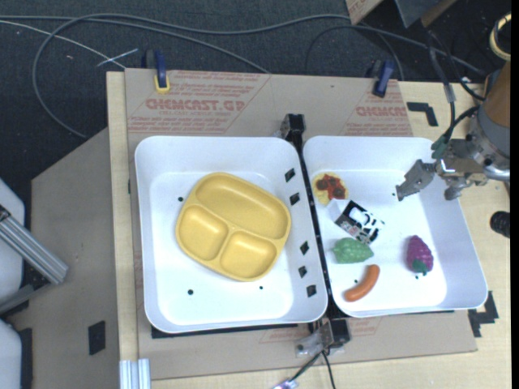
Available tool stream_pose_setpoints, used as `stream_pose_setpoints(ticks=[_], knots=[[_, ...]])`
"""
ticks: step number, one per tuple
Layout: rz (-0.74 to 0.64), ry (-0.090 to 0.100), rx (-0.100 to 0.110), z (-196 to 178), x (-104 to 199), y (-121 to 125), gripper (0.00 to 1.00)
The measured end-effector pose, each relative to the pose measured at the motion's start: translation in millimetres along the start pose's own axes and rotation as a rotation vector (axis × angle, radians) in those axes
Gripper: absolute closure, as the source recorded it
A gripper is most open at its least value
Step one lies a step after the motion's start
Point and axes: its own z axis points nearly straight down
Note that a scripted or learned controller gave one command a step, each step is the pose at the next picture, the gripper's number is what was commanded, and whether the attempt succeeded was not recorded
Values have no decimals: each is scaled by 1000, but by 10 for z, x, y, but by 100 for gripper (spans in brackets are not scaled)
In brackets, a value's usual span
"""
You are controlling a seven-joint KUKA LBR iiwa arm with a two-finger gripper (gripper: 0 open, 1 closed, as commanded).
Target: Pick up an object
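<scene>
Two shallow white plastic bins are seen side by side on the desk (122, 217), the left bin (154, 217) occupied by a yellow three-compartment plastic tray (233, 225). In the right bin (454, 250) are scattered a purple toy grape bunch (419, 254), an orange toy sausage (362, 283), a green toy vegetable (352, 251), a black-and-white packet (359, 220) and a red-and-yellow toy food piece (331, 187). The claw (430, 183) is held spread above the bin's upper right, with nothing pinched; the pick is judged not yet made.
</scene>
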Motion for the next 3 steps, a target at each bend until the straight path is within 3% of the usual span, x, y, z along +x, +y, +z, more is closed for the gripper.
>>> stream_pose_setpoints(ticks=[1,3], knots=[[-3,-2,-12,-60,3,20,0],[-2,0,-6,1122,69,84,0]])
